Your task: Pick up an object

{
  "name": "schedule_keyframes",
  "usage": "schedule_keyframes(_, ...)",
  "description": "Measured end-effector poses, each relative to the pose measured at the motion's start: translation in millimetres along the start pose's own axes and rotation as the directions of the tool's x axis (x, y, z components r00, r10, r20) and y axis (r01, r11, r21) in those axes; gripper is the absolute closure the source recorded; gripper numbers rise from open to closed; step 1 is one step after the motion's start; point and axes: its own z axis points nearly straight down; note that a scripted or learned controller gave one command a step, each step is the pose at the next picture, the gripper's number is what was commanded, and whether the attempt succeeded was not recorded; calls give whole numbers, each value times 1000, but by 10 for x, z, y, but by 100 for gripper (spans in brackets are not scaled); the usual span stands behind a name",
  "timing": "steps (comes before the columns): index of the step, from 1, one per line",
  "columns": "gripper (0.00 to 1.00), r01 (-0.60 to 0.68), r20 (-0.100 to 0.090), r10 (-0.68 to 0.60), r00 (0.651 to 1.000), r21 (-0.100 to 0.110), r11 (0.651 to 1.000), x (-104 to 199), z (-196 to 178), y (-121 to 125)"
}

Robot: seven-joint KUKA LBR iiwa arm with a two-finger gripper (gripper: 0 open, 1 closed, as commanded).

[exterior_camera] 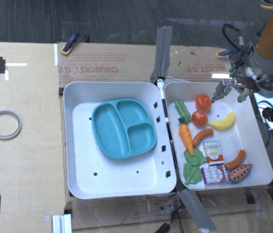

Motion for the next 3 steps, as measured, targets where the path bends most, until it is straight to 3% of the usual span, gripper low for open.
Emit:
schedule_keyframes(1, 0, -118, 0, 118, 993, 0, 993, -828, 725, -280)
schedule_keyframes(2, 0, -101, -9, 101, 995, 1, 995, -673, 1475, -373)
schedule_keyframes(3, 0, -177, -1, 177, 984, -2, 984, -324, 1466, -767)
